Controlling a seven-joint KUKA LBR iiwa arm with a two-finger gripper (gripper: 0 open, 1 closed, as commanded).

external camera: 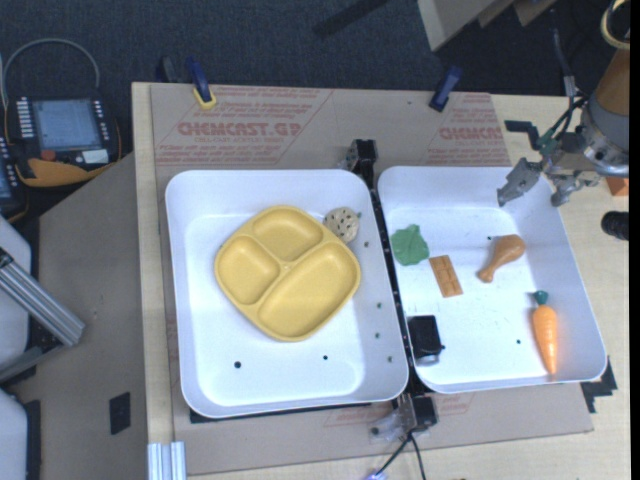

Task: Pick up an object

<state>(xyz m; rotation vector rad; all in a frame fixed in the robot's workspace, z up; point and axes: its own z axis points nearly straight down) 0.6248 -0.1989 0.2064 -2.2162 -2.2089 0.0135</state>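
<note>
Currently gripper [540, 182] sits above right bin's [580, 268] far edge, fingers spread, nothing btwn them. Drumstick [501, 257] lies just below it, carrot [545, 336] nearer front; approx, view slanted.

The robot arm [612, 118] is running off the right edge, so most of it is lying out of frame. Its gripper [538, 182] is showing too small to tell how the fingers are standing. The cookie [342, 223] is tucking partly behind the yellow divided plate's [288, 271] rim. The handheld controller [62, 133] at the left is showing a screen too blurred to read.
</note>
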